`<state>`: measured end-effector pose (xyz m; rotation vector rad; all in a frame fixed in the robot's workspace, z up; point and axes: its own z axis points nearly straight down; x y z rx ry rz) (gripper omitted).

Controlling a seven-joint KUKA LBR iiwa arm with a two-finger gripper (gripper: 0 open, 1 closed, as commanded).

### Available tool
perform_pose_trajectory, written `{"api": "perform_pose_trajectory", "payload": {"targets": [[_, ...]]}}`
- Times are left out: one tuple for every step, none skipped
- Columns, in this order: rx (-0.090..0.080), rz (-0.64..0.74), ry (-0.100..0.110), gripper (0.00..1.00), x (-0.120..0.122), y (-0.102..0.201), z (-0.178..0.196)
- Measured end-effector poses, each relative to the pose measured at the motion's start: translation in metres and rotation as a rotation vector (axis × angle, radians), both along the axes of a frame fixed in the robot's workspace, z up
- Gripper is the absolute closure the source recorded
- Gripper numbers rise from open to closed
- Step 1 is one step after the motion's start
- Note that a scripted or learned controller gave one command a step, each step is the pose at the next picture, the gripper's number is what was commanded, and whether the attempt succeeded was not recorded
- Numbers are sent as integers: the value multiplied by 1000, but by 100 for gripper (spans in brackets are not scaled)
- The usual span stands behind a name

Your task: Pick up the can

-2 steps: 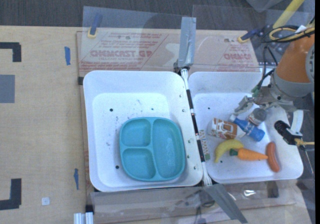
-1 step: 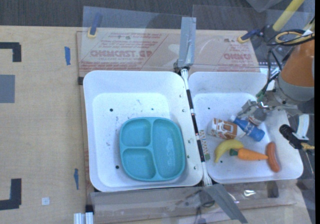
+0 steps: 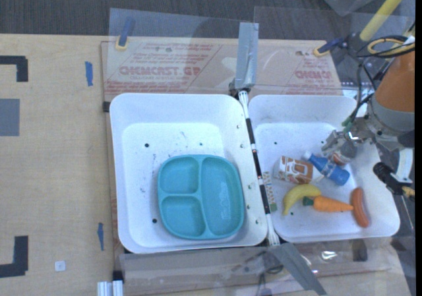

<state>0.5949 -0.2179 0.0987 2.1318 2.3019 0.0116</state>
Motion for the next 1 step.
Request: {"api": "perform_pose_trajectory", "payload": {"targets": [[-3, -103, 7, 100, -11, 74, 109]]}}
